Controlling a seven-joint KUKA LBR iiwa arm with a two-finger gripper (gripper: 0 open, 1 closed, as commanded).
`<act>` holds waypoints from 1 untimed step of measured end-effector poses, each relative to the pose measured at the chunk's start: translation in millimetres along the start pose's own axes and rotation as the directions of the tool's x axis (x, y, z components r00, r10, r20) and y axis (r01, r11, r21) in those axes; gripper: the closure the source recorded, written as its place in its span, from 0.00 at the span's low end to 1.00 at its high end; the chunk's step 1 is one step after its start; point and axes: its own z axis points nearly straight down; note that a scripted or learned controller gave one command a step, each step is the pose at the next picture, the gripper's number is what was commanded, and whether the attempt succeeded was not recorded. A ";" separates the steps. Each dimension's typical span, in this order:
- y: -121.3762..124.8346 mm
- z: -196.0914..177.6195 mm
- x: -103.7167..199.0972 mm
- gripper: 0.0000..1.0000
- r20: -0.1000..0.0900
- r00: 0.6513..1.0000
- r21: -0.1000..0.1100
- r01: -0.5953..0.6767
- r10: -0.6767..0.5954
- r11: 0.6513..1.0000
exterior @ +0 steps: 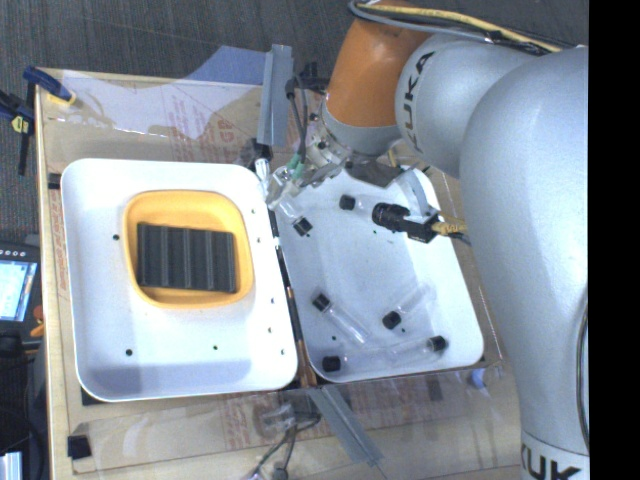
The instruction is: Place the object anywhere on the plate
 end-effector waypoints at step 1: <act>27.2 -15.4 26.5 1.00 0.001 0.974 -0.001 0.225 -0.225 0.974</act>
